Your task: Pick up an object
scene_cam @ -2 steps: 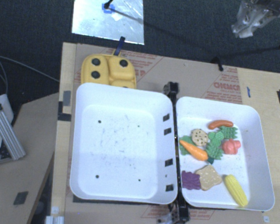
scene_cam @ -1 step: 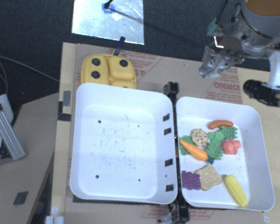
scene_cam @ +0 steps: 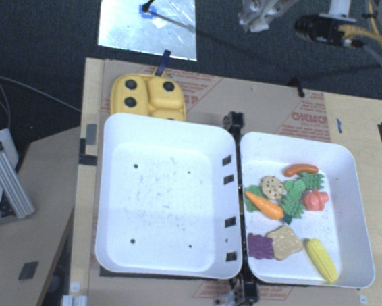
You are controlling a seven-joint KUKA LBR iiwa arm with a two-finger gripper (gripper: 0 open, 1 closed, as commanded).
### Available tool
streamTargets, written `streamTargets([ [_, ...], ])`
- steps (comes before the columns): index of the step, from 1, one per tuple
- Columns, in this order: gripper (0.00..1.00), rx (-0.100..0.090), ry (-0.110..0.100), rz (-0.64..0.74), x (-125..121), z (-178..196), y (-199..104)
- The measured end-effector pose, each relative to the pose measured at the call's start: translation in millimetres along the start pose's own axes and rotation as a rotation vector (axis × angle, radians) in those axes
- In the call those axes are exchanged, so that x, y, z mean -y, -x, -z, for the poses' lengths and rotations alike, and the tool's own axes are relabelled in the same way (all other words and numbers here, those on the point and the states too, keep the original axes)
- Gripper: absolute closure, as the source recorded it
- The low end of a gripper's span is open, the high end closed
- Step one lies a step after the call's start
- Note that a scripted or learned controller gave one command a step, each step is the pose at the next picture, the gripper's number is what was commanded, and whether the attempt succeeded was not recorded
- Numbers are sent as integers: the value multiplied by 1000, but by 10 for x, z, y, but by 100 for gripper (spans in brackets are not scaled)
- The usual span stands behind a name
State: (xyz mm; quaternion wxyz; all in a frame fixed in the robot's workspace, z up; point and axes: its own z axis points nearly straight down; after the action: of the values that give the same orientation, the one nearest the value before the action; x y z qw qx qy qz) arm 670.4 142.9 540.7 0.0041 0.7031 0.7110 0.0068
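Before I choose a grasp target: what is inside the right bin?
Right bin holds toy food: sausage, cookie, carrot, greens, tomato, grapes, bread, corn. Greens partly hidden by neighbours.

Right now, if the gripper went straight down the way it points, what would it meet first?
Probably the dark floor. The gripper hangs at the top of the view, beyond the bench, so its line likely misses the right bin and its toy food. Depth is hard to judge from this slanted view.
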Motion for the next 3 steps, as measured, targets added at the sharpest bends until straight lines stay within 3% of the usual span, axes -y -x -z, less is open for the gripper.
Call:
streamTargets([
  [1, 100, 3, -22, 3, 559, -784, -903],
  [2, 100, 1, -7, -11, 454, -6, -647],
  [3, 100, 2, -15, -3, 923, -41, -944],
])
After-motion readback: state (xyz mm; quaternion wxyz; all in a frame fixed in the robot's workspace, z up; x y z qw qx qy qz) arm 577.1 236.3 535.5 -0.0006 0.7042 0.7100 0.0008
